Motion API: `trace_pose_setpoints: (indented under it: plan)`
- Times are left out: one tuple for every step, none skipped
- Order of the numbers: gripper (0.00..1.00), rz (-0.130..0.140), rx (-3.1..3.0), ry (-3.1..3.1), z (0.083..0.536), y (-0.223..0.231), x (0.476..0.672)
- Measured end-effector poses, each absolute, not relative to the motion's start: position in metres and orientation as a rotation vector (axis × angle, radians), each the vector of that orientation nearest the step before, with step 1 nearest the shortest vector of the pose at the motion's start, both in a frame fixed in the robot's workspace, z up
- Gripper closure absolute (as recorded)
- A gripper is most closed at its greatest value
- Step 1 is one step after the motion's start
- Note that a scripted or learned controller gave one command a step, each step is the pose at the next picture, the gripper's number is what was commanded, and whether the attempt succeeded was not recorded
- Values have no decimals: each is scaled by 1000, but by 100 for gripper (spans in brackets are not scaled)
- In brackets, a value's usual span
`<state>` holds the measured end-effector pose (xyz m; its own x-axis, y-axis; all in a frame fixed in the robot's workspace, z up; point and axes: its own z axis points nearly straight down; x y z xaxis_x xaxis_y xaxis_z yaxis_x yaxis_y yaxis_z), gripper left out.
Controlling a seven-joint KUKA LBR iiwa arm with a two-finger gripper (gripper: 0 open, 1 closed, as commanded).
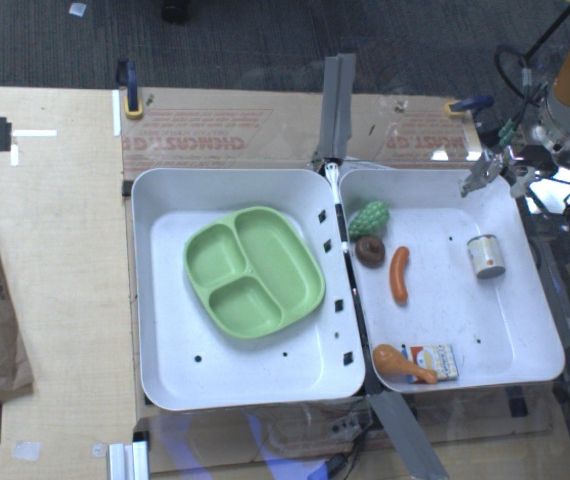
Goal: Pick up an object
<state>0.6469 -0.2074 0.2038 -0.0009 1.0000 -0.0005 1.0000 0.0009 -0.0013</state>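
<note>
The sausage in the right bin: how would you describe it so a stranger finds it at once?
Look in the right bin, the one without the green plate. Near its middle lies the sausage, pointing up and down the picture. It is the only long orange-red thing there; the brown donut beside it is round.

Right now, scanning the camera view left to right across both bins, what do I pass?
Green three-compartment plastic plate → brown chocolate doughnut → orange toy sausage → small silver metal can → gripper, above the right bin's far corner.
</note>
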Motion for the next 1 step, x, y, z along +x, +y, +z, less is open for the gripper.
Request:
trace_pose_setpoints:
  plan:
    - [0,2,-2259,-2179,132,-221,608]
